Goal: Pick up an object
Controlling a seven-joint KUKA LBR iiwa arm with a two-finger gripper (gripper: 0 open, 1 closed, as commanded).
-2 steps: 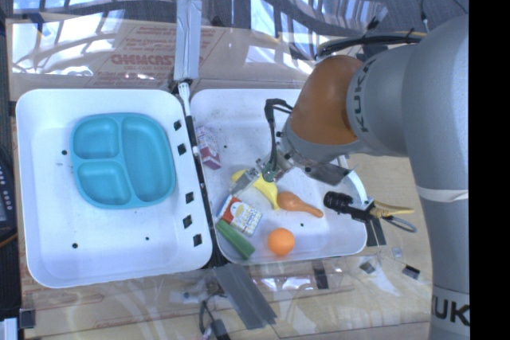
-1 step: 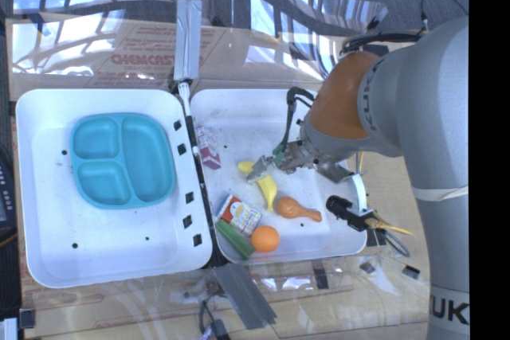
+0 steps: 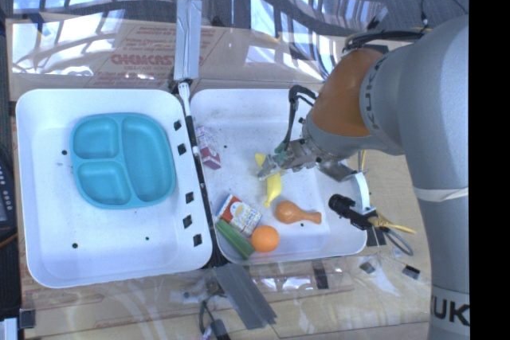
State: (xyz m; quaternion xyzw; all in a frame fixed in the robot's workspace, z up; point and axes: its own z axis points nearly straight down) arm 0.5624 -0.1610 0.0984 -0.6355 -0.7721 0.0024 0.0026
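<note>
My gripper (image 3: 276, 162) is low in the right bin (image 3: 239, 103), right over the upper end of a yellow banana (image 3: 273, 187). Whether it touches the banana is hidden by the gripper body. Just below lies an orange gourd-shaped toy (image 3: 296, 212). At the bin's front are an orange ball (image 3: 264, 239), a green stick-like piece (image 3: 233, 236) and a small white-and-orange carton (image 3: 241, 212). A small red-and-white box (image 3: 209, 149) lies near the bin's left wall.
The left bin (image 3: 40, 171) holds a blue divided plate (image 3: 123, 159). The wall between the bins (image 3: 191, 171) runs just left of the red-and-white box. The arm's grey and orange body (image 3: 374, 99) covers the right bin's right side.
</note>
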